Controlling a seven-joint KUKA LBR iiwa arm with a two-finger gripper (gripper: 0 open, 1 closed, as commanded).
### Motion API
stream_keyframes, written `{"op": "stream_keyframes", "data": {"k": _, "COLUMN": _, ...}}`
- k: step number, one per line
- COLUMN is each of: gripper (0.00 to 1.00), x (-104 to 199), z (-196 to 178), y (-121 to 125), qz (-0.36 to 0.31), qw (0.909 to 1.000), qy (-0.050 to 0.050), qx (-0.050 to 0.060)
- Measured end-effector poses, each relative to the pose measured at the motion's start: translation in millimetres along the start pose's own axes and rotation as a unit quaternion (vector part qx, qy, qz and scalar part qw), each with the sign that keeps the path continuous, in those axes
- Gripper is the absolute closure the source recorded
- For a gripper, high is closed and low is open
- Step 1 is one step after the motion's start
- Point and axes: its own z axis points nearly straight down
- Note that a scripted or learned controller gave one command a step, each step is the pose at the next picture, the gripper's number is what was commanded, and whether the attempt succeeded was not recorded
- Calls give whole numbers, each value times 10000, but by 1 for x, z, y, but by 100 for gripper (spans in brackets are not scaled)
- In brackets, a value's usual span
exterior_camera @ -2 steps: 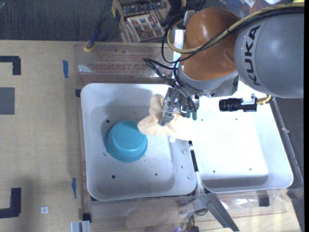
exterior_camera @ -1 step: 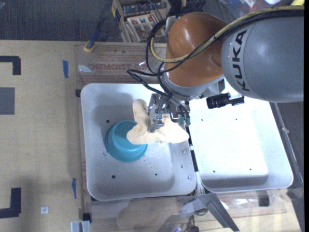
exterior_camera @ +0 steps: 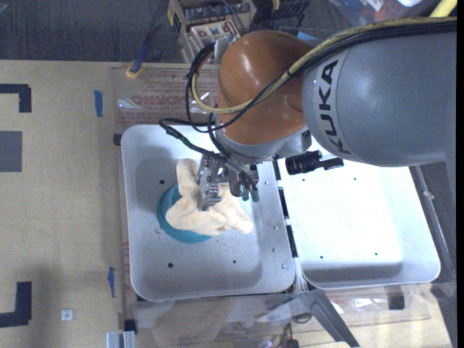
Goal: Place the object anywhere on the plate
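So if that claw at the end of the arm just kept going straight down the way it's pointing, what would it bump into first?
Most likely the pale yellow cloth. The gripper points down over it, and the cloth lies draped over the blue plate in the left bin. How far above the cloth it is can't be judged from this slanted view.
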Motion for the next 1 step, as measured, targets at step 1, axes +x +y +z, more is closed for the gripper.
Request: {"op": "stream_keyframes", "data": {"k": 1, "gripper": 0, "x": 0, "z": 0, "y": 0, "qz": 3, "qw": 10000, "qy": -5, "qx": -1}}
